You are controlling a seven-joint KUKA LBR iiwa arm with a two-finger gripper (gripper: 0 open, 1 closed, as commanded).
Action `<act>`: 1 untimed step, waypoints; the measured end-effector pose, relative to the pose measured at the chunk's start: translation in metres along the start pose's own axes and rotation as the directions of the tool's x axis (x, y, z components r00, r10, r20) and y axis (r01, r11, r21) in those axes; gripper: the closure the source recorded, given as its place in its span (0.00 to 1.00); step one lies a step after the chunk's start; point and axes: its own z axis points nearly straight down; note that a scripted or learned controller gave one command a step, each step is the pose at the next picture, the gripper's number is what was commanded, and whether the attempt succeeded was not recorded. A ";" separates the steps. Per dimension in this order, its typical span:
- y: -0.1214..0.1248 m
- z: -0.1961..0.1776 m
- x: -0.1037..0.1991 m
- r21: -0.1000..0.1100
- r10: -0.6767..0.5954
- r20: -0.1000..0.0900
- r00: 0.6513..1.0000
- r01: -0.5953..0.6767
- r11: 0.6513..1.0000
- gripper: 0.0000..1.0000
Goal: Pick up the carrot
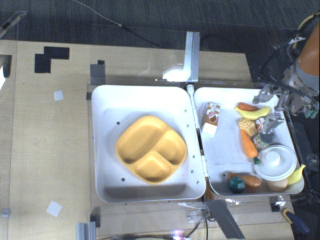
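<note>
The carrot (248, 144) is orange with a small green tip and lies lengthwise in the right bin (220, 149), towards its right side. It rests just left of a white bowl (274, 160) and below a yellow banana (255, 113). My gripper (273, 120) hangs over the bin's upper right part, up and to the right of the carrot and close to the banana's end. Nothing is seen held in it. The grey arm with its orange band (307, 59) comes in from the right edge.
The right bin also holds a small carton (211, 118), a red item (245, 106), a dark green ball (237, 184), a reddish sausage shape (251, 180) and another banana (297, 174). A yellow divided plate (151, 148) lies in the left bin (107, 109).
</note>
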 end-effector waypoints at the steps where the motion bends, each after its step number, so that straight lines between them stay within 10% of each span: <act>1: -0.002 0.145 -0.033 -0.004 -0.005 -0.012 1.000 0.005 1.000 0.00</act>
